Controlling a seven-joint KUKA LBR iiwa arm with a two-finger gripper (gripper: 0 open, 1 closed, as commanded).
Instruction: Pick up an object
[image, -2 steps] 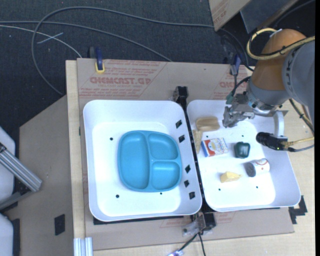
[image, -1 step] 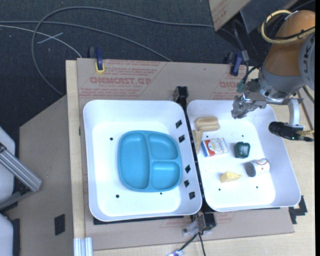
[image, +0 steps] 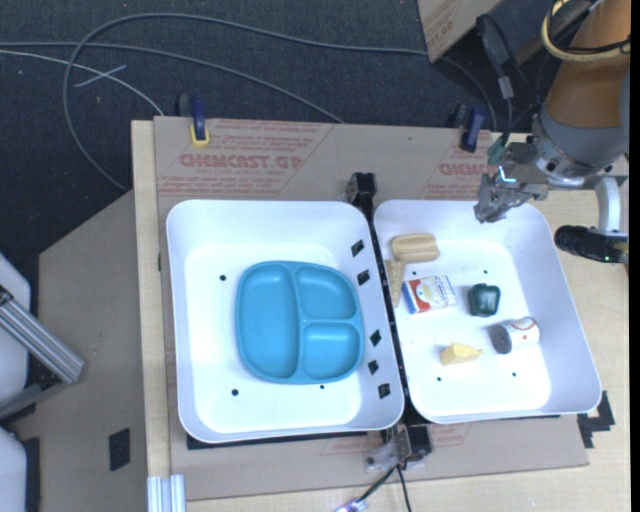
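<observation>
Left bin (image: 190, 300): blue divided plate (image: 298, 322) fills centre, bare margin all round. Right bin (image: 560, 330): bread roll (image: 414, 247), carton (image: 428, 293), dark green piece (image: 485, 299), yellow wedge (image: 461, 353) clustered centre; lower and right floor open.

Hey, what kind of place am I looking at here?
Probably a robotics lab bench for grasping trials: a robot arm over two white bins, toy-like items such as a blue divided plate, and loose cables on dark carpet.
</observation>
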